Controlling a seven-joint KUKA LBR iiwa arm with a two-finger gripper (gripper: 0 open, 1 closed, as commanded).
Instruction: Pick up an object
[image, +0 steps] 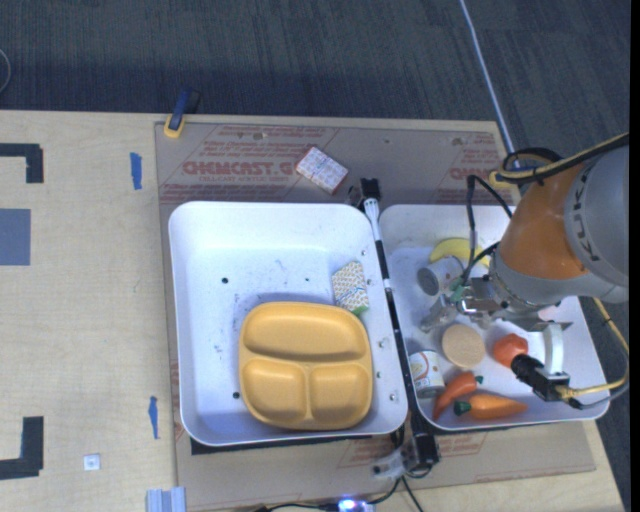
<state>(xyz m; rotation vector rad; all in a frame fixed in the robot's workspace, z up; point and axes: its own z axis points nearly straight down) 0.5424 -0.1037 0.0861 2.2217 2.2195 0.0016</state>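
Two white bins sat side by side on the table (90, 330). The left bin (200, 300) held a yellow tray (305, 362) toward its near edge and a small patterned packet (350, 285) by its right wall. The right bin (590, 360) carried the clutter: a banana (452, 247) near its far edge, a grey cup (436, 276), a tan disc (462, 346) about the middle, a red piece (509, 349) just right of the disc, a small can (425, 369) by the left wall, and two carrots (478, 400) along the near edge, their long axes running roughly parallel to that edge. The arm (545, 245) hung over the right bin, and the gripper (468, 300) sat low between the cup and the disc. Whether the jaws were released or clenched could not be told, and nothing showed between them. The disc looked the likeliest pick: it lay just toward the near edge from the jaws, almost under them, round, so no turn of the wrist seemed needed.
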